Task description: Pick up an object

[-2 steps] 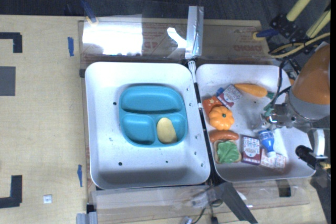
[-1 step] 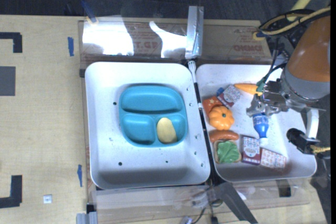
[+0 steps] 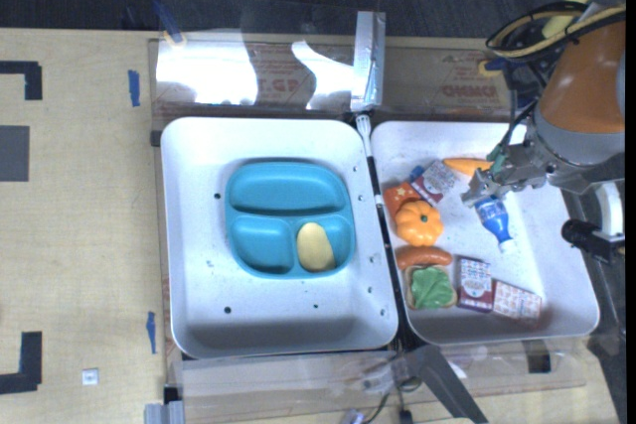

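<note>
You had the two-finger claw low over the right white bin, prob. because that's where nearly all the pickable stuff sat; whether it was open or closed I can't tell, and nothing clearly showed between its fingers. Just under it lay 1 small blue-and-white bottle, the likeliest target, touching or nearly so. To the claw's left: 1 crinkly red-white-blue wrapper, 1 orange toy pumpkin, and beyond, across the divider, the left white bin w/ 1 blue sectioned tray cradling 1 yellow egg-shaped piece. Nearer the camera than the claw: 1 green leafy toy, 2 small printed cartons.
</note>
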`<state>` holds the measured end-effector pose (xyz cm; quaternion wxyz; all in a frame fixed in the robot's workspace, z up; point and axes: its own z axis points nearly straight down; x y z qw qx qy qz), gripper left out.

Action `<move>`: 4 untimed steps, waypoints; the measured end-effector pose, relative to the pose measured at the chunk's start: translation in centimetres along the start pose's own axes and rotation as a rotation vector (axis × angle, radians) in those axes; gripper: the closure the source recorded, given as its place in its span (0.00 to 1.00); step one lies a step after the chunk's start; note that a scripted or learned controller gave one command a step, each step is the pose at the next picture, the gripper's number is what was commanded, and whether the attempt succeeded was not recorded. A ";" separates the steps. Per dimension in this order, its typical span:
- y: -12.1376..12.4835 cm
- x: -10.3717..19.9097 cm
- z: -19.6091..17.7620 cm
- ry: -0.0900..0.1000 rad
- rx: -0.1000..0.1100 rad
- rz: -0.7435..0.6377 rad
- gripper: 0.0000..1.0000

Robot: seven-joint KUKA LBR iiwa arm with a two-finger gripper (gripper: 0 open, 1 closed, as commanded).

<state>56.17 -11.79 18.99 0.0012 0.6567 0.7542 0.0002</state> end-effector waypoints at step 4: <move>7.4 4.5 -0.9 0.000 0.001 -0.055 1.00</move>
